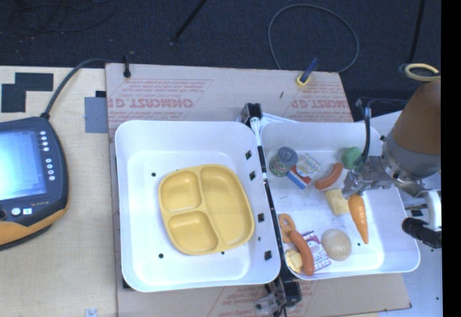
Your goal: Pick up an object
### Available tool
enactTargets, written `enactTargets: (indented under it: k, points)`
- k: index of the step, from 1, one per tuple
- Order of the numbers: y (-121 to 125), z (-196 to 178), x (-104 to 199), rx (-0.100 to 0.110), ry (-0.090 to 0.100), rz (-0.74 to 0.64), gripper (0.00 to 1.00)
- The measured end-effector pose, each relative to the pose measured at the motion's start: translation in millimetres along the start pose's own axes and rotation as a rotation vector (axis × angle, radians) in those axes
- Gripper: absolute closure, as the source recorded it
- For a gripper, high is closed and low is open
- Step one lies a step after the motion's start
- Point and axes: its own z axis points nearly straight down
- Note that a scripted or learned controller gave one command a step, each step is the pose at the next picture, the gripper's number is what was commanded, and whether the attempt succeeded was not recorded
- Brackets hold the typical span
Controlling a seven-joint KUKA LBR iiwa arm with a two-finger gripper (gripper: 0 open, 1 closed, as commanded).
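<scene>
The carrot (359, 217) lies in the right bin (403, 261), its thick top directly under the claw (356, 184) and its tip pointing toward the bin's near side. It is orange, tapered and smooth, beside a yellow cheese block (335, 202). Whether the claw is spread or clamped cannot be told; it sits at the carrot's top.

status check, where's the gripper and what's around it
Gripper low in right bin, over carrot top, nothing seen held. Cheese wedge, sausage, green piece crowd it. Yellow tray alone in left bin.
</scene>
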Motion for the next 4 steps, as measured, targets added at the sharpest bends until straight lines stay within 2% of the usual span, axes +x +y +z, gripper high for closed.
enactTargets:
  k: [1, 2, 3, 4]
  points:
    - [47, 36, 104, 0.007, 0.005, -0.005, 1.00]
    - [20, -47, 134, 0.002, 0.001, 0.001, 1.00]
    - [38, -59, 120, 0.005, -0.001, 0.002, 1.00]
    - [39, 56, 88, 0.018, 0.000, 0.007, 1.00]
